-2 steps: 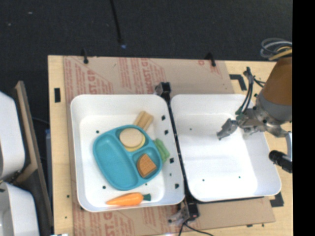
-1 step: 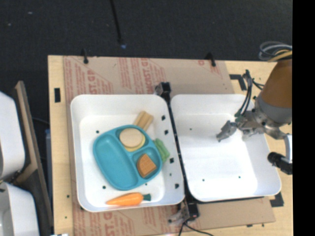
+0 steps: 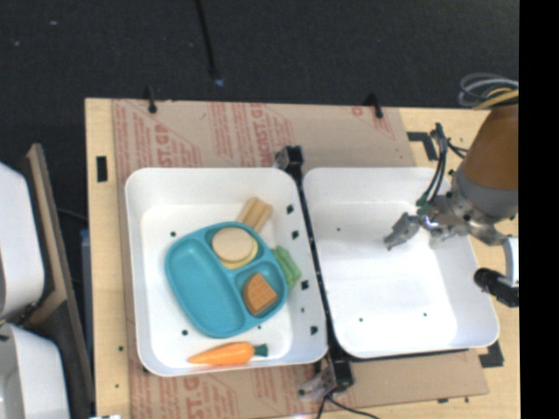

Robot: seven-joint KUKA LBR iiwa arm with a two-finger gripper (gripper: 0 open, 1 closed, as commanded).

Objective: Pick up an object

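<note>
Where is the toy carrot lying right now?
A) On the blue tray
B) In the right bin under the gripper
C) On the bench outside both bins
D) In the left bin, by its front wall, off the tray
D: the carrot lies on the white floor of the left bin, between the blue tray and the bin's near wall.
</note>
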